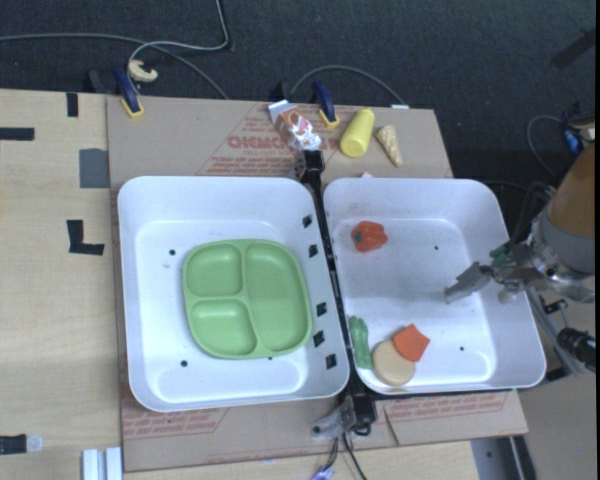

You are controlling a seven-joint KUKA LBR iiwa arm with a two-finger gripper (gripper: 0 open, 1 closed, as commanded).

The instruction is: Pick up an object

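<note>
Two white bins sit side by side on a cardboard-covered bench. The left bin [140, 268] holds a green divided plate [247, 297] with three compartments, lying flat near the bin's middle.

The right bin [480, 208] holds four small items. A red-orange pepper-like toy [369, 236] sits in the upper left part, apart from the rest. At the bottom left corner: a green pod-shaped piece [359, 338] against the left wall, a tan round disc [393, 363] just beside it, and an orange wedge [411, 343] touching the disc's upper right edge.

The arm comes in from the right, orange band at the frame edge. The gripper [463, 286] hangs over the right half of the right bin, grey finger [464, 285] pointing left and down toward the bin floor. It is too blurred to tell how far the fingers are spread. Nothing visible between them. It is well apart from the pepper toy and from the corner cluster.

Behind the bins on the cardboard: a yellow bottle-like toy [357, 133], a tan cone [391, 145] just beside it, and a small printed packet [294, 123]. Blue clamps [130, 93] and cables run along the back edge.
</note>
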